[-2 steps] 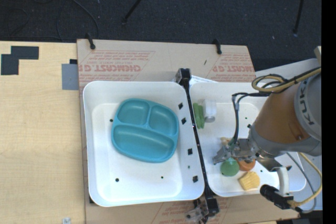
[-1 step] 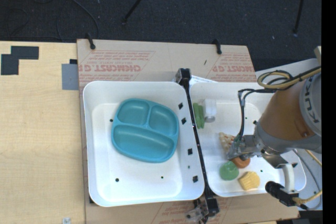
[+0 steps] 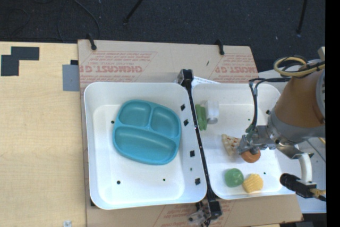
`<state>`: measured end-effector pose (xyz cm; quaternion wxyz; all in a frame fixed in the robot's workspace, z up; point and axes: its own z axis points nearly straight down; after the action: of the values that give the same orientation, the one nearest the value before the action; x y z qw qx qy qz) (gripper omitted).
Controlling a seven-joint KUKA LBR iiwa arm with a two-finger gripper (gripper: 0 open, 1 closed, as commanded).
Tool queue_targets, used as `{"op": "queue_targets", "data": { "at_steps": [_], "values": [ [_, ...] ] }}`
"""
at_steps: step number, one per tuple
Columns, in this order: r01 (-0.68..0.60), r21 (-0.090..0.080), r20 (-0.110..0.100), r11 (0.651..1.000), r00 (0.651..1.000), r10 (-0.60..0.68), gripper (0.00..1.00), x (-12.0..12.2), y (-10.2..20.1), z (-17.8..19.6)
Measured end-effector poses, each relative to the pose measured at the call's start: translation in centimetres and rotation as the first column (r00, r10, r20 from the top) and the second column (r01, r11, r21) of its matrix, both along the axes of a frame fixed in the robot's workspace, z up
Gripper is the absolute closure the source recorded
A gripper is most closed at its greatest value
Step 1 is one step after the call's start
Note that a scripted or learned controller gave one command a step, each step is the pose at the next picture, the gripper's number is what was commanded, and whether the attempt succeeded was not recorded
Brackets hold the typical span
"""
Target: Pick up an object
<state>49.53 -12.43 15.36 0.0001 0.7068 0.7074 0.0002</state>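
— Progress first: how far has the pick gone?

— Hardly begun, by my reading. Nothing is lifted; every item lies on a bin floor. The claw [image 3: 249,147] is low in the right bin [image 3: 268,92], right over a small orange piece [image 3: 251,156], which looks like the target. Whether that piece sits between the fingers I cannot tell, nor whether they are spread or closed; the dark metal hides it. Closing, if not done, and the lift are left.

— Start nearest the camera, then.

— At the near rim of that bin lie a yellow ridged lump [image 3: 253,183], shaped like a corn cob end, and just beside it a green rounded ball [image 3: 233,177], smooth and matte. Next back is the orange piece, round and glossy. Touching the claw's left side is a tan wedge [image 3: 229,142], speckled like a pizza slice.

— And further?

— Against the divider, a slim green strip [image 3: 201,116] with a pale translucent thing [image 3: 212,112] beside it, too blurred to name. In the left bin [image 3: 101,167] rests a teal divided plate [image 3: 147,132], smooth plastic, three compartments. Both bins are white with rounded corners, on a cardboard sheet [image 3: 122,64] over the pale wooden surface [image 3: 37,135].
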Motion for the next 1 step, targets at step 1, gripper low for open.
{"op": "queue_targets", "data": {
  "at_steps": [1],
  "values": [
    [-0.001, -0.001, 0.002, 1.0, 1.0, 0.001, 1.0, 0.14, -0.11, 6.3]
  ]
}}
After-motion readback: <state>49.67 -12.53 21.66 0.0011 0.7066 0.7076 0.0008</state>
